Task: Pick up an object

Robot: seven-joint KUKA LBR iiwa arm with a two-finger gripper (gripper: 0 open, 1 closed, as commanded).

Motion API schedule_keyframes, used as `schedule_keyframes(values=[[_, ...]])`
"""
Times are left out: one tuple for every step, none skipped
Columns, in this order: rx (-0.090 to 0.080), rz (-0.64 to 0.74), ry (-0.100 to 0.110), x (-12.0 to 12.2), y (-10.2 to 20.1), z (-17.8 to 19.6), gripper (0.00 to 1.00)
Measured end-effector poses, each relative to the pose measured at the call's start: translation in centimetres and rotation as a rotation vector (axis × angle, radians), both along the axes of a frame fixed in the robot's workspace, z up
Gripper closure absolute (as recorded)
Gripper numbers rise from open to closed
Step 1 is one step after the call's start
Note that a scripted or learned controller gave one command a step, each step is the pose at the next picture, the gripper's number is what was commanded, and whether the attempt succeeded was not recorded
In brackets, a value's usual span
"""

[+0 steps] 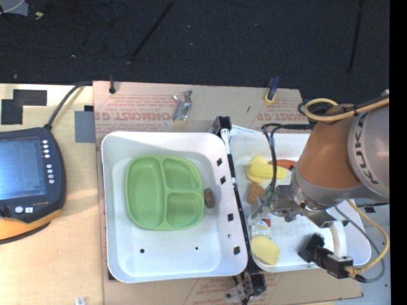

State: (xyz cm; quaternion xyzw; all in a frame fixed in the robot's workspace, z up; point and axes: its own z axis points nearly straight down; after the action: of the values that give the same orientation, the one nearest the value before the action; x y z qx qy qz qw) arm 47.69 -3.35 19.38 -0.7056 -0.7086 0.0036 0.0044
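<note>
The right bin (299, 138) holds a yellow object (260, 168) near its far left, a red-orange piece (283, 164) beside it and a small brown piece (254, 192) just below. A rounded yellow object (266, 251) lies at the bin's near left corner, with a small white item (261, 235) above it. My gripper (266, 210) hangs low over the left part of this bin, between the brown piece and the rounded yellow object. The arm's orange band (327, 157) and grey body hide the middle of the bin.
The left bin (127, 253) carries a green divided plate (164, 191) with a small brown object (209, 197) at its right edge. A black divider (232, 189) runs between the bins. A tablet-like pendant (25, 173) lies left of the bench. Cables loop at the right.
</note>
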Motion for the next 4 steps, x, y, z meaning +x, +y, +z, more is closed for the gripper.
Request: schedule_keyframes(values=[[-0.001,-0.001,-0.006,3.8,-0.7,-0.8,0.00],[-0.001,-0.008,-0.005,-0.2,-3.8,1.4,0.00],[-0.001,-0.004,-0.009,0.5,-4.9,-9.3,0.00],[0.002,-0.006,0.000,0.3,-4.9,-8.8,1.00]])
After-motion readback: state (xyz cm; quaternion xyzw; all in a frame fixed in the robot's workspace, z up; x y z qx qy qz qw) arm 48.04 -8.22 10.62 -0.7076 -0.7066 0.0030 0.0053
